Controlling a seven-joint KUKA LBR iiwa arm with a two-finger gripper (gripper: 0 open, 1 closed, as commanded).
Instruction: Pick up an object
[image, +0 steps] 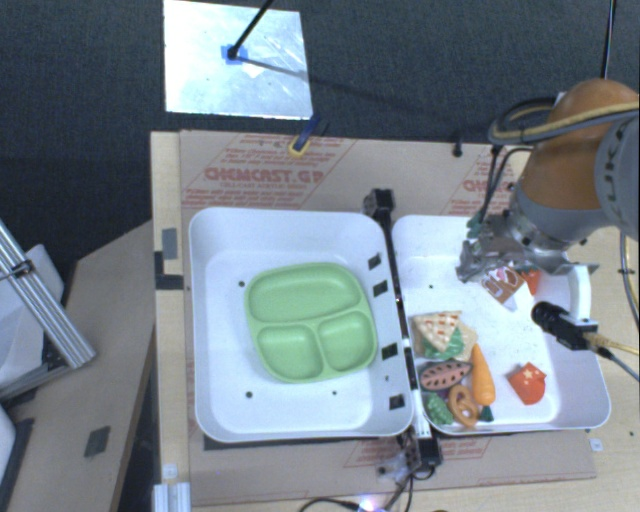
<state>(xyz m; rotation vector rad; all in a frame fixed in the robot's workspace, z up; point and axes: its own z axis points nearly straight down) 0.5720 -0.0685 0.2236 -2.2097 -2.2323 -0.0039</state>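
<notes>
My gripper hangs over the upper part of the right bin, below the grey arm with its orange band. Right under and beside it lies a small brown-and-white item with a red piece next to it; the gripper partly hides both. Lower in the same bin lie a sandwich wedge, an orange carrot, a brown sausage, a pretzel and a red pepper-like toy.
The left bin bears a green divided plate. A black divider with clips runs between the bins. A black cylindrical part with a yellow cable sticks out over the right bin's right side.
</notes>
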